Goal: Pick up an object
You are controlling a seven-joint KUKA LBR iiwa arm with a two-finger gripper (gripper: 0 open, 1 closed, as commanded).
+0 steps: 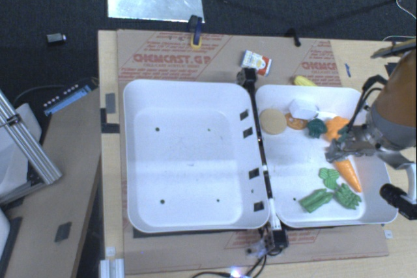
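1. Your arm [394,111] reaches in from the right, over the right bin [287,205].
2. The gripper [340,148] sits low in that bin, just above the orange carrot [348,171]. You cannot tell how the jaws stand; they blur into a dark grey mass.
3. Near the carrot: green toy pieces [329,192] below it, a teal piece [316,127] and a tan round disc [273,121] to the upper left.
4. A yellow item [303,81] lies on the table just behind the right bin.
5. The left bin [140,140] stands alongside.
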